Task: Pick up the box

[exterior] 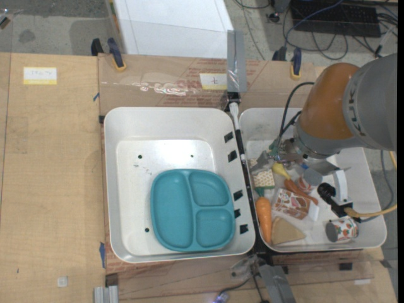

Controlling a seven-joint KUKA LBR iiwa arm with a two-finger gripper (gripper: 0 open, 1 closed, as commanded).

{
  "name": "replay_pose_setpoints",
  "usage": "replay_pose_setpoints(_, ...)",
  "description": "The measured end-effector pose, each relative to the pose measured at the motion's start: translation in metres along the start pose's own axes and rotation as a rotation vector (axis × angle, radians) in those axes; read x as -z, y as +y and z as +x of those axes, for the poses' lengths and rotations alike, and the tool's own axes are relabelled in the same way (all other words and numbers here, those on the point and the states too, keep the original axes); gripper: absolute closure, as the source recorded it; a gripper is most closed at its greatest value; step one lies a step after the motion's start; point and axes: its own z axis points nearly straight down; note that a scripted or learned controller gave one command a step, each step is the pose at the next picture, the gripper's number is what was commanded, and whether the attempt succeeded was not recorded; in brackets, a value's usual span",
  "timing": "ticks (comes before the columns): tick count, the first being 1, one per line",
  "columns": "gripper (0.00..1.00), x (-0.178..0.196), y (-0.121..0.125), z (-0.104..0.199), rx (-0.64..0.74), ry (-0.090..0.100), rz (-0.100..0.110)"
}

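We see the box (291, 204) lying flat in the right bin (376, 232), near its middle and toward the front. It is a small carton with a red and white printed face turned up. Its long axis runs at a slant, from the upper left near the bin's divider down toward the lower right, so that it points roughly at the front right corner of the bin.

Around the box we find a carrot (264, 218) just to its left, lying almost front to back, and a tan wedge (287, 232) just in front of it, touching or nearly touching its lower edge. A reddish sausage-like piece (299, 190) lies along the box's upper right side. A small printed cup (343, 230) lies on its side well to the right, near the front wall.

The arm (344, 109) comes in from the right and bends down over the back half of the right bin. The hand (285, 158) sits under the wrist, above and behind the box, among small items near the divider. We cannot tell how far it is open, since the wrist hides most of it, and we see nothing clearly held in it. The box lies apart from it.

The left bin (117, 169) holds a teal divided plate (191, 209). Both bins rest on the tabletop (44, 169).
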Motion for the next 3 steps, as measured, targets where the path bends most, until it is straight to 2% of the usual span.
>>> replay_pose_setpoints(1,1.0,0.012,0.001,-0.006,-0.007,-0.007,-0.008)
replay_pose_setpoints(2,0.0,0.012,0.001,-0.006,-0.008,-0.007,-0.007)
replay_pose_setpoints(3,0.0,0.001,-0.039,0.004,0.072,0.0,-0.006)
